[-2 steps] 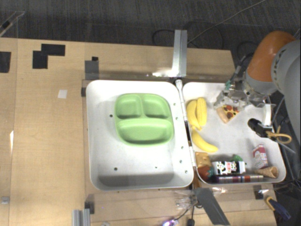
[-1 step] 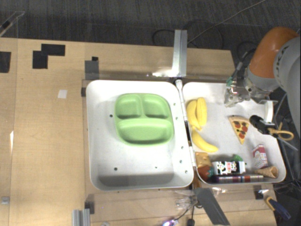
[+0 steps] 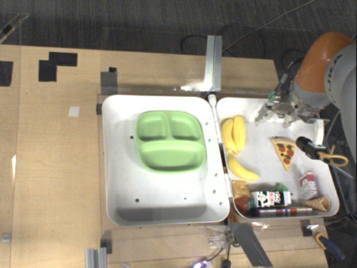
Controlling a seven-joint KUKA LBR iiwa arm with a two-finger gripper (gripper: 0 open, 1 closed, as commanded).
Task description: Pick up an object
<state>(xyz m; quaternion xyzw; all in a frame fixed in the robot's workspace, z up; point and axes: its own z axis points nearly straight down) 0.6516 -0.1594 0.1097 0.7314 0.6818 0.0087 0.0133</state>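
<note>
My gripper (image 3: 275, 116) hovers over the far part of the right bin (image 3: 257, 149), its two metal fingers spread open with nothing between them. Below it on the bin floor lies a toy pizza slice (image 3: 285, 151). Two yellow bananas (image 3: 234, 134) lie along the bin's left wall, with another banana (image 3: 242, 170) just under them. Along the near wall lie a black and white carton (image 3: 270, 197), a dark marker (image 3: 279, 211), a small red can (image 3: 308, 185), an ice cream cone (image 3: 318, 204) and a brown item (image 3: 240, 191).
The left bin (image 3: 120, 166) holds a green divided plate (image 3: 169, 139). A metal post (image 3: 214, 66) stands behind the wall between the bins. The grey and orange arm (image 3: 323, 71) comes in from the upper right.
</note>
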